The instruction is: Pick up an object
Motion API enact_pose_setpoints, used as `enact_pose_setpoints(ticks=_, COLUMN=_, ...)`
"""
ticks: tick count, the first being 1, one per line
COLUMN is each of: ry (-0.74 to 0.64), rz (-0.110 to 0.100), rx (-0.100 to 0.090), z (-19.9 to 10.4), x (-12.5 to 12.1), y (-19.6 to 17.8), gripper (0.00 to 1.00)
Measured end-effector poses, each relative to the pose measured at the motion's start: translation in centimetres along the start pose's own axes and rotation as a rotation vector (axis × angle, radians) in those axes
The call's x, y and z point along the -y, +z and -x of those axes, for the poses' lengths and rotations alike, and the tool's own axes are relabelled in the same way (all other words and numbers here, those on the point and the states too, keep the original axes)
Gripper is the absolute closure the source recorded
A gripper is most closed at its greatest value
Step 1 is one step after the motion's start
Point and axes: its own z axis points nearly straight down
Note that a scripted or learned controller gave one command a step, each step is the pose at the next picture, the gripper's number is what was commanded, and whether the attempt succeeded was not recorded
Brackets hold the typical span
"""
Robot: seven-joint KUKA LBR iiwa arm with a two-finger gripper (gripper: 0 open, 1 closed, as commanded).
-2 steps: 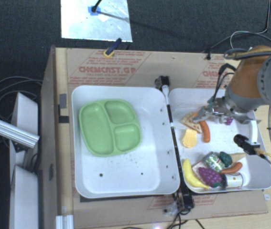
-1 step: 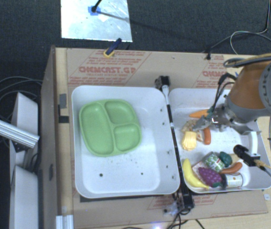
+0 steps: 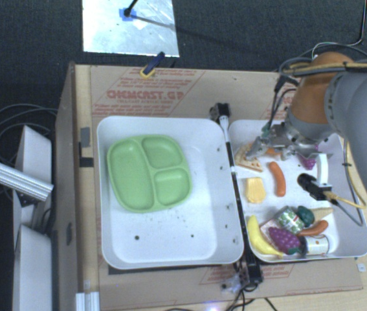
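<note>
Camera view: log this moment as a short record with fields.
left bin: holds a green divided tray
right bin: toy food, including a sausage, cheese block, banana, grapes
gripper: low over the right bin's far end, beside a pizza slice
grasp: not discernible

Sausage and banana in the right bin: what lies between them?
In the camera view, the yellow cheese block sits between the sausage and the banana, left of the sausage and above the banana's upper end.
</note>
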Motion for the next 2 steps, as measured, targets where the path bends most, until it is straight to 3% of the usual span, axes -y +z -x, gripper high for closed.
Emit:
enact_pose_setpoints(ticks=1, ry=0.000, rz=-0.066, rx=-0.030, z=2.1, x=-2.6, y=0.6, gripper=0.00)
enact_pose_setpoints(ticks=2, ry=0.000, rz=-0.001, rx=-0.005, z=4.6, x=1.7, y=0.0, gripper=0.00)
